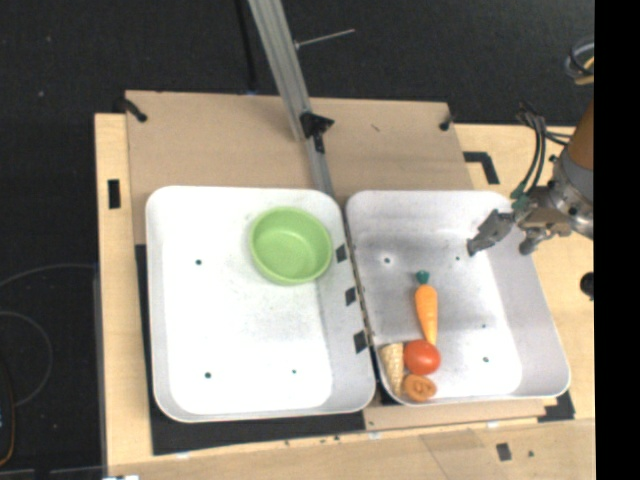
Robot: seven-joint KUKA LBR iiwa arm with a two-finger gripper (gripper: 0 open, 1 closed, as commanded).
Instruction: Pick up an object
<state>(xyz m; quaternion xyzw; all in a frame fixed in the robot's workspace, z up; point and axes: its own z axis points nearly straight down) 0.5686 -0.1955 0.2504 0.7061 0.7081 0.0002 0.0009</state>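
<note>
One arm (575, 183) cut off at right, jaws over right bin (520, 368)

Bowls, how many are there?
1. The green bowl sits in the left bin, near its top right corner. Nothing seems to hide another.

The pale wooden desk (120, 448) carries a brown cardboard sheet (220, 138) at the back and two shallow white plastic bins side by side, the left bin (240, 358) touching the right bin (520, 358).
</note>
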